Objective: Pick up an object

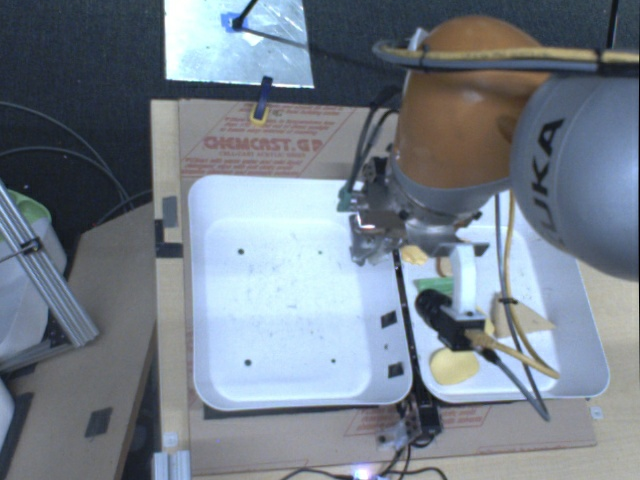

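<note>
Objects in the right bin (585, 363), among them a yellow piece (455, 369), lie ungrasped beneath the arm's wrist (420, 208), the jaws' state impossible to tell.

The arm (585, 168) is big, round and grey, with large dark letters "KA" printed on its side. Above the wrist sits a fat orange band (470, 98), shiny and smooth like a ball, and a yellowish cable (500, 58) wrapped in black runs across the top of it. Below the orange part comes a grey metal ring, thin black wires (375, 133) hang down beside it, and the pincer (365, 236) at the end is a small block of silvery metal with a bit of green on it.
</note>
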`<state>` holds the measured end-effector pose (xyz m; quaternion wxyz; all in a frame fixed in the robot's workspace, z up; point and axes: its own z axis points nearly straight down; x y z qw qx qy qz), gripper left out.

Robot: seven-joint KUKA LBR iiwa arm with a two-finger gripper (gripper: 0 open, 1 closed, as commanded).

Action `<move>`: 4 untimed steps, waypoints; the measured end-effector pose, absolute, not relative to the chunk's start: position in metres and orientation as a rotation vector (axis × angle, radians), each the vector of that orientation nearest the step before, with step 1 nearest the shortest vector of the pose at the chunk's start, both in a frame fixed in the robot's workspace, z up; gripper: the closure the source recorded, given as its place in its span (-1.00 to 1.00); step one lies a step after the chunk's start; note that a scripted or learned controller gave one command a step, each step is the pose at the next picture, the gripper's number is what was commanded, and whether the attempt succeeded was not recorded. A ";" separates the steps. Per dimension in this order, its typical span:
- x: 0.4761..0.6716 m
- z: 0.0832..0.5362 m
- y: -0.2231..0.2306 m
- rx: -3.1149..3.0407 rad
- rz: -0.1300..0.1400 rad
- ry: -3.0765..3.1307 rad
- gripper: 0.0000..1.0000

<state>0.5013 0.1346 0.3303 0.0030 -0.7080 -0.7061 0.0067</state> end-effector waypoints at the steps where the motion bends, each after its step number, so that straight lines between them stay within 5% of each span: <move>1: 0.633 0.146 0.183 -2.215 0.003 -2.227 1.00; 2: 0.568 0.251 0.219 -2.211 -0.013 -2.232 1.00; 3: 0.588 0.465 0.235 -2.221 -0.032 -2.234 1.00; 4: 0.624 0.541 0.233 -2.221 -0.019 -2.231 1.00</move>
